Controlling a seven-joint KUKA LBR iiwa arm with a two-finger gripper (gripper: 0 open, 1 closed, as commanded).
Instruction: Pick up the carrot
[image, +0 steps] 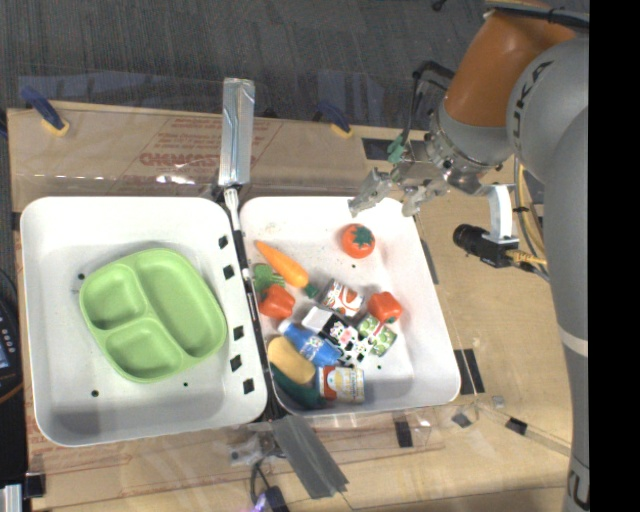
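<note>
Orange carrot (281, 263) lies in the right bin (425, 330) (packet labels unreadable) beneath the spread, empty claw (385, 200).

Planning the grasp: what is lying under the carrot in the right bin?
The carrot lies mostly on the bare white floor of the right bin. Its lower end meets a red toy; whether it rests on that toy cannot be told.

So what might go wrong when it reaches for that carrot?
The open two-finger gripper hangs above the right white bin's far edge, apart from the long orange carrot. The carrot lies beside the bin's left wall, so a finger could hit it. A red pepper-like toy touches the carrot and might get grabbed instead.
</note>
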